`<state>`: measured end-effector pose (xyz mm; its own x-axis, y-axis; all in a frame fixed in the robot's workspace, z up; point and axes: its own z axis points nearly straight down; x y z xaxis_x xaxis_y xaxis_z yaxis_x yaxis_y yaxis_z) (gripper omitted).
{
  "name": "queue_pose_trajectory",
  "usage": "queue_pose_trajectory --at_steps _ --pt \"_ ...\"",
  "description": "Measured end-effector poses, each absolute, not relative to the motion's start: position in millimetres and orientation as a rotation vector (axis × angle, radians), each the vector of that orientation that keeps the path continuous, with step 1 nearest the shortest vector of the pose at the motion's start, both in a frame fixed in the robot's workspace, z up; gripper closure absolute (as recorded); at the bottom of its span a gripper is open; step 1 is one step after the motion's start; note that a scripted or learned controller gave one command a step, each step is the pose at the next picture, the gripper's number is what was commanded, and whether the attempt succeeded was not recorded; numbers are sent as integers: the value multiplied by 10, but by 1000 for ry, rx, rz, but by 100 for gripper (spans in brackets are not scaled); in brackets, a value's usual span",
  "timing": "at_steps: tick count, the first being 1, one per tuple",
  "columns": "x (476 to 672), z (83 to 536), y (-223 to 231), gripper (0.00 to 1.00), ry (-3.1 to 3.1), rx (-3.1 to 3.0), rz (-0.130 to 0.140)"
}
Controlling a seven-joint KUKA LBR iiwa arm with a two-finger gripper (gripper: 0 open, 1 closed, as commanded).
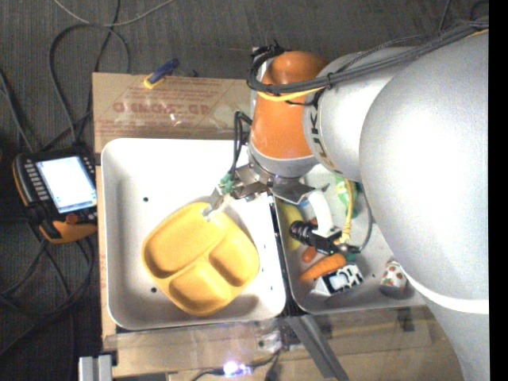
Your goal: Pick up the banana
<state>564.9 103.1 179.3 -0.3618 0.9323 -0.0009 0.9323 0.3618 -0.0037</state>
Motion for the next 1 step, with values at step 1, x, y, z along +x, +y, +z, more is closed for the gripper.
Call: queue_pose_trajectory --at_steps 1 --pt "5455 934 1053 0 -2769 -1518 -26"
